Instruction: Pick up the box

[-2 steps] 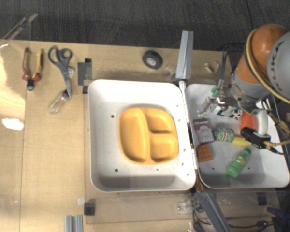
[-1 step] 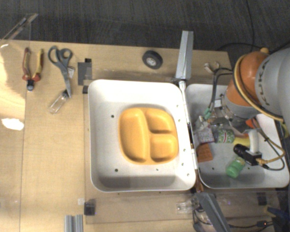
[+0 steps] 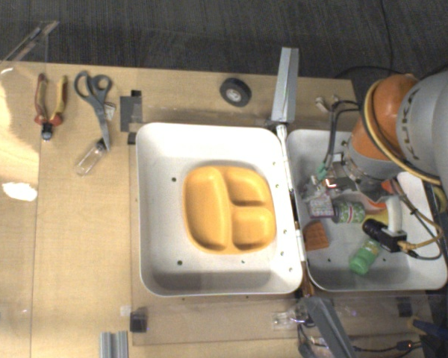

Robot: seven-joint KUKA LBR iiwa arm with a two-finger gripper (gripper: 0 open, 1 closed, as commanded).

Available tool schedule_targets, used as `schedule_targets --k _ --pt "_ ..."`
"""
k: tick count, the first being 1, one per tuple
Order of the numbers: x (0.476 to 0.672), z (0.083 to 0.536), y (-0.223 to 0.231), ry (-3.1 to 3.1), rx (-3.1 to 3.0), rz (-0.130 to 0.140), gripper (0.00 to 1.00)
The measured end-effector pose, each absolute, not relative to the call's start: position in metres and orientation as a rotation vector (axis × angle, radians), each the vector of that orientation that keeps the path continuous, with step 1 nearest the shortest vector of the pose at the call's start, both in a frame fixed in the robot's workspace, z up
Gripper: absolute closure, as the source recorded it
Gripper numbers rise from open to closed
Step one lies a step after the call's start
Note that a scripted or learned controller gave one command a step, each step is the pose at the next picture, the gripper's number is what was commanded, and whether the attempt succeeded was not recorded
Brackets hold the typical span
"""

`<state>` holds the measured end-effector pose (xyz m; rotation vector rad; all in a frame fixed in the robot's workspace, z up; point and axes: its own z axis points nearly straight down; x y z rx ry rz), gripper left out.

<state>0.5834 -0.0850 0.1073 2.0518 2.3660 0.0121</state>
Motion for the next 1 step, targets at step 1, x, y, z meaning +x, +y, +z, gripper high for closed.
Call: schedule_targets --k 1 --pt "0.5579 0.2376 -0.0339 2.324 2.106 0.008 1.0"
